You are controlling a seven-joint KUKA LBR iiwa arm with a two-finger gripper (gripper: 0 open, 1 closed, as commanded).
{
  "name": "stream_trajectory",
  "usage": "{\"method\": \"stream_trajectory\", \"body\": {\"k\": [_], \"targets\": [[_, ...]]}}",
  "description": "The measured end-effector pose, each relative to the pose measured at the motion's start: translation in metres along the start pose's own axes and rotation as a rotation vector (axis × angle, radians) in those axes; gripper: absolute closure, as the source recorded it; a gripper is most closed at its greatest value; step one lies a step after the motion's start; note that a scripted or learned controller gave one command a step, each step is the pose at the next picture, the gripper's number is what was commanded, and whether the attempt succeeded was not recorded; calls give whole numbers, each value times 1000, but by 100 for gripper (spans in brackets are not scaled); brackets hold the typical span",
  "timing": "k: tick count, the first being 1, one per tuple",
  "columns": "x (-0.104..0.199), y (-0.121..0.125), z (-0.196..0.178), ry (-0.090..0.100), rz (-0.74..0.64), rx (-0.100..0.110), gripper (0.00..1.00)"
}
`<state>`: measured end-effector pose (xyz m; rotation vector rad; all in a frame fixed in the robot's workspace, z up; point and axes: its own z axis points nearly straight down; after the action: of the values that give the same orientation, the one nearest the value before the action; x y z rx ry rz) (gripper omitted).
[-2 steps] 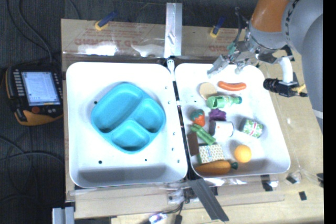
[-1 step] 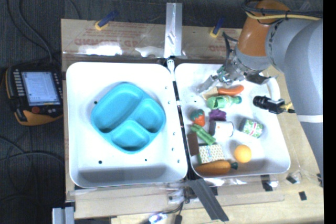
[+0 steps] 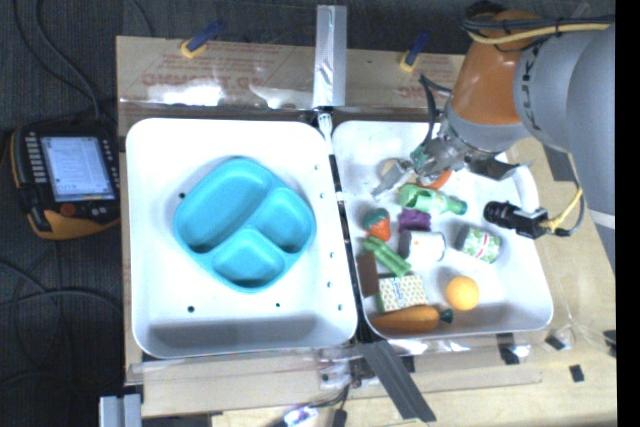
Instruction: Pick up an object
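**Crowded bin, risk of a miss or a double grab**

Low over the back of the right bin (image 3: 535, 310): gripper (image 3: 427, 164), just above a tangle of small items. Cannot tell how far open, nor whether anything is held; too much hidden under the wrist.

Nearest candidates for the pick: a grey object (image 3: 388, 177) just to the camera-left of the gripper, an orange-red piece (image 3: 440, 180) right beneath it, and a purple-and-green item (image 3: 432, 201) just in front.

Likely troubles, judged from this layout:
- Closing on two touching things at once, since the three lie packed together.
- Clipping an edge and nudging the item aside instead of seizing it.
- Slipping off a rounded or smooth surface during the lift.
- Knocking against the wall between the bins, close to the grey object.

Count, as far as visible:
- Two white bins, the left bin (image 3: 160, 315) among them.
- One blue divided tray (image 3: 245, 220), alone in the left bin.
- About eleven small items in the right bin, including one orange ball (image 3: 461, 292), one carrot (image 3: 408, 319), one green can (image 3: 478, 243), one white cup (image 3: 425, 246) and one patterned box (image 3: 402, 292).
- Exact tally uncertain where pieces overlap.
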<state>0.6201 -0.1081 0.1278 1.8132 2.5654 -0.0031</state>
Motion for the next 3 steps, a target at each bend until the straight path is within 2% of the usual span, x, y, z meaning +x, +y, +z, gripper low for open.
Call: {"method": "stream_trajectory", "body": {"k": [1,2,3], "targets": [[4,-2,38,-5,-24,-9,0],[25,-53,37,-6,66,-14,0],[25,-52,27,-3,67,-16,100]]}}
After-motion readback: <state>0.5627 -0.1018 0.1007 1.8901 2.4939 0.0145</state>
